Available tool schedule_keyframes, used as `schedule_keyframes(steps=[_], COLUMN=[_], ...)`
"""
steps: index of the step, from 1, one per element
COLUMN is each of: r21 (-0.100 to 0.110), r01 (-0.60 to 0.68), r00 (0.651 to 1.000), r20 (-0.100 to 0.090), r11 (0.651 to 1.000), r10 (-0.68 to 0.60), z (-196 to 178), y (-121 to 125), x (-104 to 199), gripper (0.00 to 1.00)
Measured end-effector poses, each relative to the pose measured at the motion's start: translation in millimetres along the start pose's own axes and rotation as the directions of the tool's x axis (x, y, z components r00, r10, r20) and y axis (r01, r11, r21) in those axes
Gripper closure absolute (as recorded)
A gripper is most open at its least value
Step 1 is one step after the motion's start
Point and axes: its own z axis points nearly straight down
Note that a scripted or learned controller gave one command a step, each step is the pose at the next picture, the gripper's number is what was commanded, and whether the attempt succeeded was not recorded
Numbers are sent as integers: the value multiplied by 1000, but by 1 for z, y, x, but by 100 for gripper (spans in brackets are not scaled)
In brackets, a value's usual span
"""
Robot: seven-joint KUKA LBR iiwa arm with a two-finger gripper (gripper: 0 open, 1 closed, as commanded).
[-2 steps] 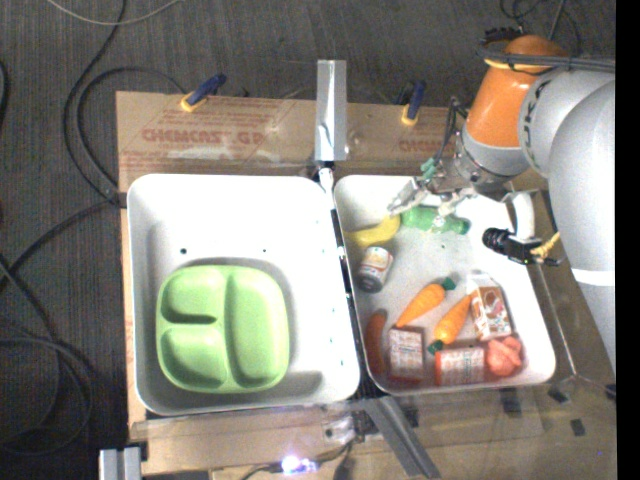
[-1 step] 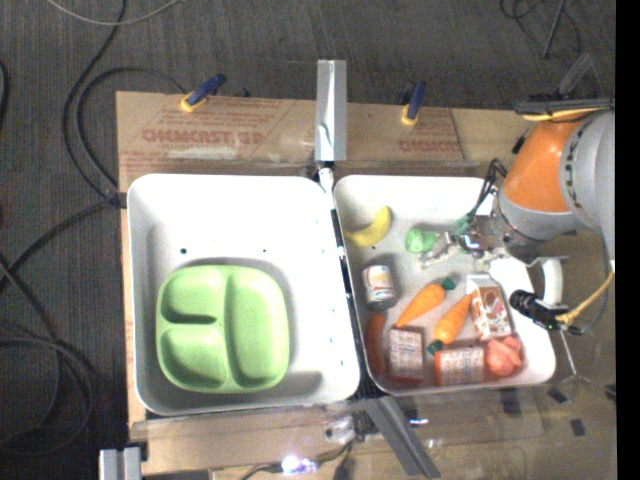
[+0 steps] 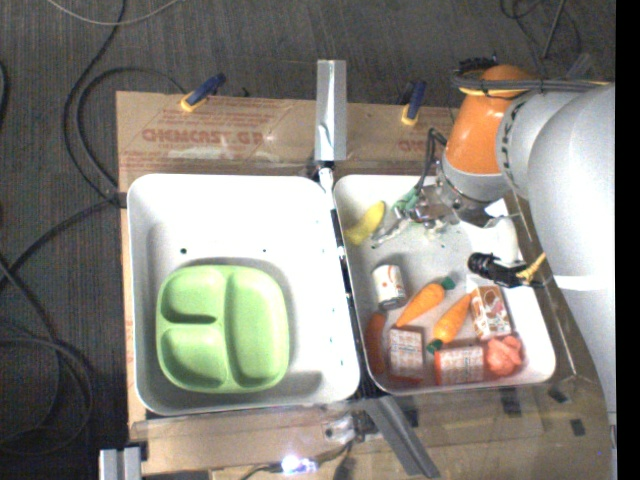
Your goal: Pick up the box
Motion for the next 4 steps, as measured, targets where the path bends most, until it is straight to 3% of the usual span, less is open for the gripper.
schedule_keyframes(steps=[1, 2, 3, 4], r21=[-32, -21, -19, -30], r01=[-17, -12, -24, 100], r00=[1000, 1000, 1000, 995], r20=[3, -4, -4, 4], r11=[999, 1000, 1000, 994], r10=[17, 12, 24, -100], z=[-2, -94, -48, -1], y=[-44, -58, 1, -37], x=[23, 66, 12, -39], gripper=[0, 0, 0, 0])
